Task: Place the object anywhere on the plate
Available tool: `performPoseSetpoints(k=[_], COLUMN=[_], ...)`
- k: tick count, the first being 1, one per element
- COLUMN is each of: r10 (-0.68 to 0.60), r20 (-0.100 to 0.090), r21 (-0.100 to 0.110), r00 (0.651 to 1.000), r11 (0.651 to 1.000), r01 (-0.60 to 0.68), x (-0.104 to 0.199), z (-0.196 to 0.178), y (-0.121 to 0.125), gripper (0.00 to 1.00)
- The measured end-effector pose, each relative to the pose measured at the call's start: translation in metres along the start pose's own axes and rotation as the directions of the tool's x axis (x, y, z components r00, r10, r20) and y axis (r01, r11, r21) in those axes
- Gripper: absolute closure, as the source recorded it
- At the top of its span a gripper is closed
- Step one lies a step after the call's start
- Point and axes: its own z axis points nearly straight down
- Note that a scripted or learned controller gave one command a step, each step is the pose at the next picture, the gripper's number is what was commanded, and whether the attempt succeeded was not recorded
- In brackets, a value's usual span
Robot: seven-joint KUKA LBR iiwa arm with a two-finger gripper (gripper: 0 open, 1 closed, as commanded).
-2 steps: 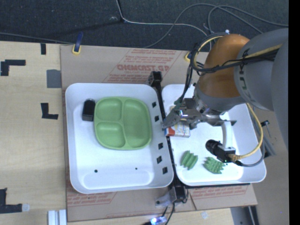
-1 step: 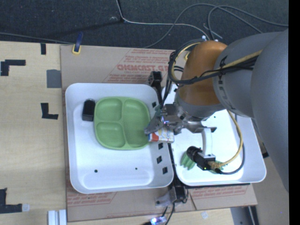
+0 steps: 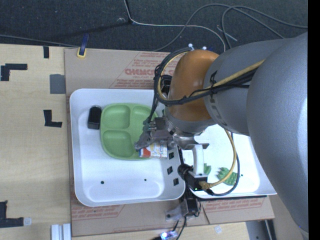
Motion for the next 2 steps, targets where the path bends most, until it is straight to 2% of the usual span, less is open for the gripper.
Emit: performPoseSetpoints(k=[1, 2], r10=[0.001, 0.005], r20=[0.0, 0.002], r21=[-0.002, 0.0], r00=[1.0, 1.0], r11=[1.0, 1.0], r01=[-0.001, -0.005], x=[0.0476, 0.0448], z=[-0.0033, -0.0031], y=[0.0044, 0.0043], gripper=[1.0, 0.0])
